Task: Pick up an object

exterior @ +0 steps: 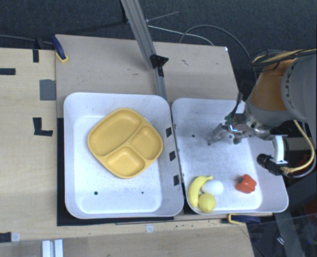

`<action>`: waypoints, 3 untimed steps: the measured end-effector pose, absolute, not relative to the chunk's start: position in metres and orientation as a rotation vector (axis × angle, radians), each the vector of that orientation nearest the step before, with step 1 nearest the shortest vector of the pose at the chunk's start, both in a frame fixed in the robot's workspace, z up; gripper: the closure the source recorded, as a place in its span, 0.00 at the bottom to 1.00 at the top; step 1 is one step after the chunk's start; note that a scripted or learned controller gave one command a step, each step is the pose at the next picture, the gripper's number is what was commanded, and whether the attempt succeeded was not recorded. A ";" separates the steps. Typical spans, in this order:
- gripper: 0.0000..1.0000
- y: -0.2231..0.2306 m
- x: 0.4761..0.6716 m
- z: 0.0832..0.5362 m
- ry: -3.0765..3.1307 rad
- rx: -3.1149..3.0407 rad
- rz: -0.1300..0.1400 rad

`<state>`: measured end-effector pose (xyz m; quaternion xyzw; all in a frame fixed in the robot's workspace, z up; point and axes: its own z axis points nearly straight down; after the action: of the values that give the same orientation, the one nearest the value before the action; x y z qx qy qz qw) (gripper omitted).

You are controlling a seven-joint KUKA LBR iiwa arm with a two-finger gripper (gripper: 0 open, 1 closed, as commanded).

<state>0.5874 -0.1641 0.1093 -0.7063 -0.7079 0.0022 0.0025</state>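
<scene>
Right bin (pixel 201 111): red pepper (pixel 246 183) lies (untouched) below the pincer (pixel 216 136).

Grey arm reached in from the right, orange band above wrist, gripper (pixel 218 135) angled leftward and down, nothing held.

grey arm (pixel 303 84) with an orange band (pixel 268 90); behind the metal claw (pixel 218 136), black and yellow cables (pixel 297 167) loop.

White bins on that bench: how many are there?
2. The left bin holds a yellow divided plate; the right bin holds the small items. None seem hidden.
</scene>
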 end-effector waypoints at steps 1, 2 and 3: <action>1.00 -0.164 0.589 0.122 -2.223 -2.217 0.002; 1.00 -0.162 0.590 0.186 -2.227 -2.223 -0.004; 1.00 -0.161 0.591 0.219 -2.225 -2.221 -0.002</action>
<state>0.5906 -0.1615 0.2189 -0.7064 -0.7078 -0.0008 -0.0014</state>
